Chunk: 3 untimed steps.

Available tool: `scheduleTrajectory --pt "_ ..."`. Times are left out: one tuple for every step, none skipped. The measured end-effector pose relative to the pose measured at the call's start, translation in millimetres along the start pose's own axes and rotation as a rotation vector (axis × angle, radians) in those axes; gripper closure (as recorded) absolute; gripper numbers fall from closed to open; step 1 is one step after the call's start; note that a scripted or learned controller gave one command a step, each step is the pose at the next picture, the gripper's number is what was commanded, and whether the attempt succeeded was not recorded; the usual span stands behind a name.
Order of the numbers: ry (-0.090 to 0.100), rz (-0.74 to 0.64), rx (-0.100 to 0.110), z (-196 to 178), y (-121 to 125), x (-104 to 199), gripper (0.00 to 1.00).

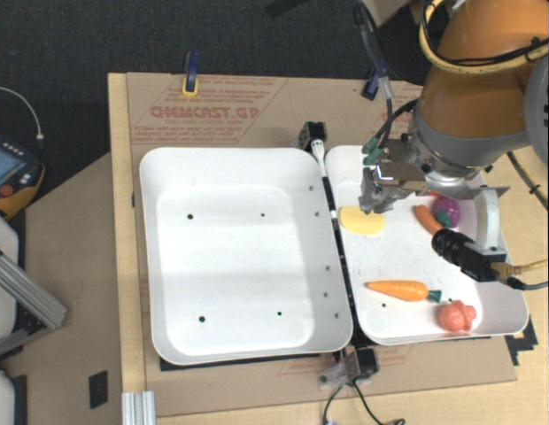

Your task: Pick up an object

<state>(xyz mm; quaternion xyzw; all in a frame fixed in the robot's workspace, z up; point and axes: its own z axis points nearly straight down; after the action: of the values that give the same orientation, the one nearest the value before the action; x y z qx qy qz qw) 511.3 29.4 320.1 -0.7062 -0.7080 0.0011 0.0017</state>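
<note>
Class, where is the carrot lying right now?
The carrot lies in the right bin, near its front edge, with the pink toy just to its right and the yellow piece farther back.

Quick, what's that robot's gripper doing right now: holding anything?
Gripper: low in the right bin, right beside the yellow piece; whether it holds anything cannot be told.

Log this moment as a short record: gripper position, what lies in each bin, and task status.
gripper: gripper low over the right bin, right at the yellow piece
right bin contents: yellow piece, carrot, pink item, orange item, magenta item
left bin: left bin, bare white floor
task status: nothing visibly lifted yet
</note>
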Motion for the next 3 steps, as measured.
scheduleTrajectory --pt "-0.001 0.013 0.000 19.7 -34.2 -93.6 1.00" --pt "0.000 -0.004 -0.011 -43.0 -31.5 -27.8 1.00" --pt "0.000 -0.001 -0.014 -109.2 -31.6 -11.6 1.00"
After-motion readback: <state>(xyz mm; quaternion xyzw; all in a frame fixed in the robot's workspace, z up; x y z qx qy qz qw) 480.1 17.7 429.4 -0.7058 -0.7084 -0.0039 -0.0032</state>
